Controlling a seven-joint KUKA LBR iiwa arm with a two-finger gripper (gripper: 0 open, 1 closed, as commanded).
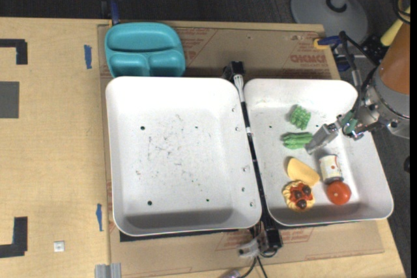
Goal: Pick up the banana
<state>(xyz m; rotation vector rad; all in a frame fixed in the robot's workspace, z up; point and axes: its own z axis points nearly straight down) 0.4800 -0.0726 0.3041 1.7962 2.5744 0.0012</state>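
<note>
Left bin (130, 107) nearest; arm (391, 84) slants over right bin (273, 91).

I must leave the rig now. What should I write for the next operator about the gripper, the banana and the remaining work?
Gripper: low over the right bin, holding nothing that I can see.
Banana: yellow piece lying in the right bin, just below and to the left of the gripper, beside the small can, the tomato and the pastry. Two green items lie above it.
Done: approach only.
Left: grasp the banana and lift it.
</note>
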